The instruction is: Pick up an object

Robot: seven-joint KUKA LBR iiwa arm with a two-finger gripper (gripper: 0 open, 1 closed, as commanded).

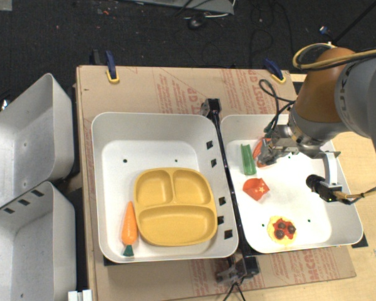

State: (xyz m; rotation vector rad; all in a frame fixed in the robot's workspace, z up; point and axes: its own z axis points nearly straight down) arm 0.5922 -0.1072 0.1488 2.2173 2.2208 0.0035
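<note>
Black floor strewn with cables surrounds a pale wooden surface (175,83) printed with red lettering, seen from above at a slant. On it sit two shallow white bins side by side. In the left white bin (106,168) lies a yellow plastic plate with three compartments (175,207), and just beside its left edge lies an orange toy carrot with a green stem end (129,226), pointing up and down in the picture.

In the right white bin (338,227) there are several small things: a green stick-shaped toy (247,159) near the bin's left wall, a red chunky toy piece (256,189) below it, and a flat yellow round piece with dark red and black spots (282,229) near the front wall. A small orange-red piece (258,149) sits just right of the green stick, close against the gripper.

The grey arm with its orange band reaches in from the right, and its gripper (269,152) is low over the upper left part of the right bin. How far its jaws stand apart cannot be told, nor whether anything lies between them.
</note>
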